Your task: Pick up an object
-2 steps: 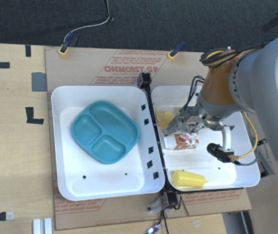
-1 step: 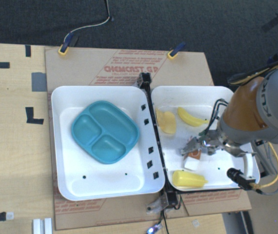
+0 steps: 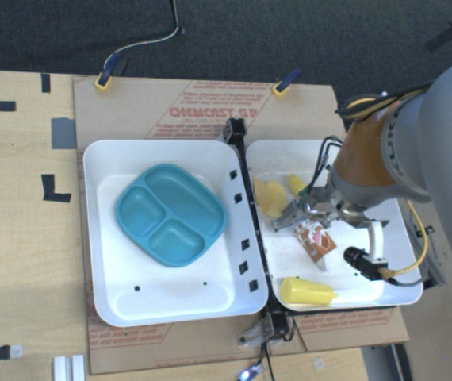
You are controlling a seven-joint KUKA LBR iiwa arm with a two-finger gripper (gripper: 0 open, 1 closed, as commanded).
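While the tool (image 3: 293,215) hangs low in the right bin (image 3: 404,292), I cannot tell its state; a red-brown packet (image 3: 317,240) lies just beside it, with a yellow cup (image 3: 305,291) nearer the bin's front wall.

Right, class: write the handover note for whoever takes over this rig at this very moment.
Gripper: low in the right bin, beside the pale yellow piece; whether the fingers are open or shut cannot be told, and nothing is visibly held.
Things: red-and-white packet lies just beside the gripper; yellow object near the bin's front wall; small yellow piece further back. Blue divided plate sits in the left bin.
Done: the reach into the bin.
Left: grasp and lift one object.
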